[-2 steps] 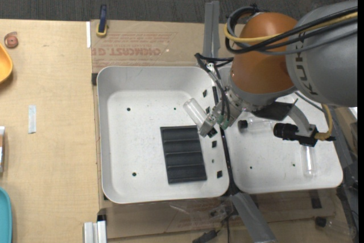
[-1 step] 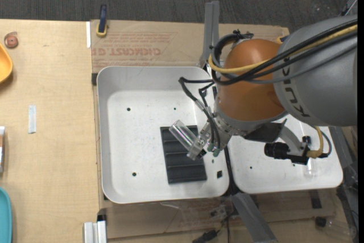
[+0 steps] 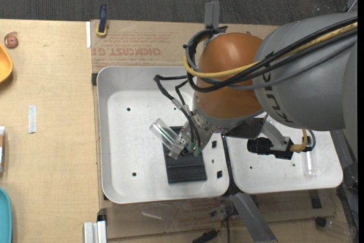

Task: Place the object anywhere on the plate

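Note:
My gripper (image 3: 185, 162) hangs low over the left white bin (image 3: 122, 122), near its front right corner, and its dark end looks like a black block from above. A clear, tube-like plastic object (image 3: 161, 130) lies tilted just up and left of it, touching or very close to the wrist hardware. Whether the gripper holds it cannot be made out. The grey arm with its orange band (image 3: 230, 74) covers the bin's right part and much of the right bin (image 3: 284, 176).
A small clear item (image 3: 309, 163) lies in the right bin near its right wall. On the wooden bench to the left are an orange dish edge (image 3: 3, 65), a teal dish edge (image 3: 3, 216) and a small white strip (image 3: 32, 119). Cables loop around the wrist.

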You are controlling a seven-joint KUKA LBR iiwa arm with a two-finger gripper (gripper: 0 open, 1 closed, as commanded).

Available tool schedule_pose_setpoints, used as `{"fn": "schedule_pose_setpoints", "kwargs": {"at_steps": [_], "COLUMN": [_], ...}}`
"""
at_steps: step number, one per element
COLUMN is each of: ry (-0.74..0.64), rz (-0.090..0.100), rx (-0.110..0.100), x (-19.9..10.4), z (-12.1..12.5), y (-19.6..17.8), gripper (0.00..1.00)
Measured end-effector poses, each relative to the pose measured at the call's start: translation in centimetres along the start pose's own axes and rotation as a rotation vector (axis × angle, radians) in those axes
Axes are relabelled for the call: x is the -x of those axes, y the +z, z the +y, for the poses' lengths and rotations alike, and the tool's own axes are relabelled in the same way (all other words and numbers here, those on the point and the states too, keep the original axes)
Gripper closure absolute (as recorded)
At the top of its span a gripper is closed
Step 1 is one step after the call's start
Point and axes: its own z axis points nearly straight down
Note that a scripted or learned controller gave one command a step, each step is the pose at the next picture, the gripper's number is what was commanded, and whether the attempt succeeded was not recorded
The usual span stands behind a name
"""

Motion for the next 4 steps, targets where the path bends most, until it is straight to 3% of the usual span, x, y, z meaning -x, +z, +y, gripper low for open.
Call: {"fn": "schedule_pose_setpoints", "kwargs": {"at_steps": [1,2,3,4], "ry": [0.083,-0.052,-0.052,-0.058], "rz": [0.0,-0.002,-0.002,0.001], "rx": [-0.001,0.0,0.0,-0.002], "x": [-3.4,0.7,0.7,-4.3], "z": [6.7,9.2,9.2,6.8], "y": [2.0,-2.2,-2.2,11.3], "gripper": [1.0,1.0,0.0,0.0]}}
